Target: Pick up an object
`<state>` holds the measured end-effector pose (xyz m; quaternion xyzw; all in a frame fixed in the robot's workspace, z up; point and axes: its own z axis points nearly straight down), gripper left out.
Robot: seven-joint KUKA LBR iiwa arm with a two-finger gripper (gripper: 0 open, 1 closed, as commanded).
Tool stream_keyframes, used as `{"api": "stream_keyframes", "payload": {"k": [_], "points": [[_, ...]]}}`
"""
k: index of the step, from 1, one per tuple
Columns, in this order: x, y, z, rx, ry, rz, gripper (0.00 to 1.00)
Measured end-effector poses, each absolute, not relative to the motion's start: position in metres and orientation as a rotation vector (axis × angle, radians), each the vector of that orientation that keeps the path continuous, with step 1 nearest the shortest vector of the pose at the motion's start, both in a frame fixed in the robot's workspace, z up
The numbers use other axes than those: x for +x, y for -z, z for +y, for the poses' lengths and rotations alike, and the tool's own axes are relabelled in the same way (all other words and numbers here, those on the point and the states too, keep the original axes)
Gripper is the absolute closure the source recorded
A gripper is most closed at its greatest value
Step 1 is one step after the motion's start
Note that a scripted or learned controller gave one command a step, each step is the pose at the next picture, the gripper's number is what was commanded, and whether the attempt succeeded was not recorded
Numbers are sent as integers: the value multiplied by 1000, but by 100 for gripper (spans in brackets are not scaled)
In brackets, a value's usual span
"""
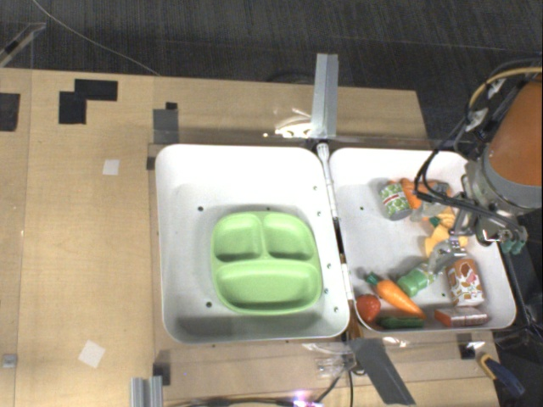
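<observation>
Wooden bench, two white bins: your gripper [448,248] hangs over the right bin [361,227], finger state impossible to tell. Nearest target, a small juice carton [465,281], stands just below-right of it, long axis roughly upright in view.

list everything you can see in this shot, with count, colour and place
bins: 2, white, side by side on the bench
divided plate: 1, green, in the left bin
can: 1, green and white, top of the right bin
carrot: 1, orange, lower part of the right bin
tomato: 1, red, bottom left corner of the right bin
carton: 1, red and white, lower right of the right bin
arm: 1, grey with orange band, reaching in from the right
tool: 1, over the right bin, above the carton
</observation>
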<state>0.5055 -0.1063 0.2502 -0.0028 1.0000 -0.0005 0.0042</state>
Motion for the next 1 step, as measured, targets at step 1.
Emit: {"api": "stream_keyframes", "payload": {"k": [1], "points": [[512,-149,-150,-174,-1,3135,0]]}}
